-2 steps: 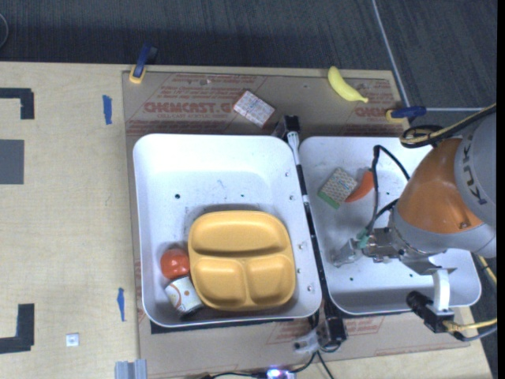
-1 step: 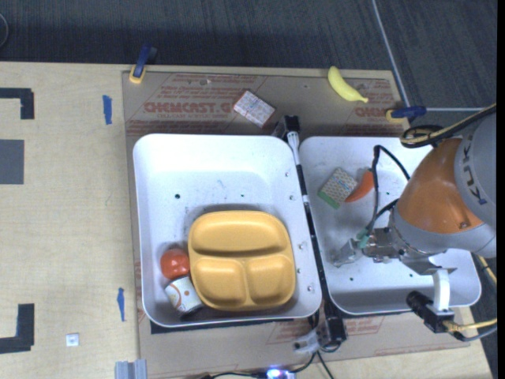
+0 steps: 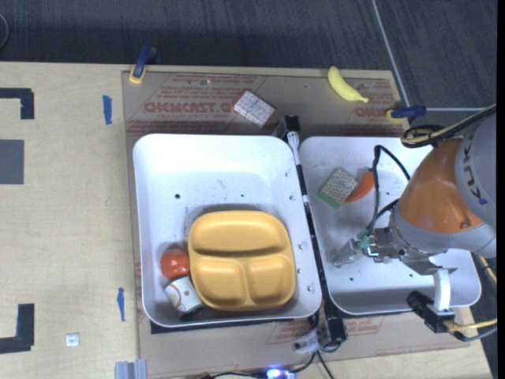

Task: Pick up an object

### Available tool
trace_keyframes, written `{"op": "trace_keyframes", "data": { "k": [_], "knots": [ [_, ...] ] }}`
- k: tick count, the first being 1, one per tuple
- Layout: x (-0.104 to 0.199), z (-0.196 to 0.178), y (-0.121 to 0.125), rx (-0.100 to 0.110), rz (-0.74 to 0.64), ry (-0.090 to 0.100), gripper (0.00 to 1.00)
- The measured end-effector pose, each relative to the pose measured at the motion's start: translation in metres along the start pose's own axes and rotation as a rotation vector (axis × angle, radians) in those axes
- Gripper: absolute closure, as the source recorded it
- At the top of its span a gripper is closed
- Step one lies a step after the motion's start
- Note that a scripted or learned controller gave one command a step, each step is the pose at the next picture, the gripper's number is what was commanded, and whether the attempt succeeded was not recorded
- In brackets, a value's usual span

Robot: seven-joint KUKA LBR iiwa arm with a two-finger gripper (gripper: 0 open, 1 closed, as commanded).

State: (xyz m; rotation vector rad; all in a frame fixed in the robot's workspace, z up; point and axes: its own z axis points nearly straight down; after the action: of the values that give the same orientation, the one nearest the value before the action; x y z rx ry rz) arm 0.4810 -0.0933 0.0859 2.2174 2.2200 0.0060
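Since nothing is seen between the fingers, the pick is judged not yet done. At the lower right of the frame, the gripper [image 3: 347, 253] is held low in the right bin [image 3: 465, 290], fingers only a little apart — nothing is gripped. At the lower middle, a yellow tray [image 3: 241, 259] is seen in the left bin [image 3: 158, 164]. Farther up, near the right bin's top, a small speckled block [image 3: 338, 186] is lying tilted, its long side running from lower left to upper right — an orange piece [image 3: 361, 186] is touching it.

Robot lab: taped bench [image 3: 63, 212], clamped white bins [image 3: 158, 164].
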Motion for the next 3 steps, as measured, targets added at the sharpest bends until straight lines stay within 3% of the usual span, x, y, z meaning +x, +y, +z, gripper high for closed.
{"op": "trace_keyframes", "data": {
  "k": [3],
  "knots": [
    [0.0007,0.0,0.0,0.0,0.002,-0.001,0.0]
  ]
}}
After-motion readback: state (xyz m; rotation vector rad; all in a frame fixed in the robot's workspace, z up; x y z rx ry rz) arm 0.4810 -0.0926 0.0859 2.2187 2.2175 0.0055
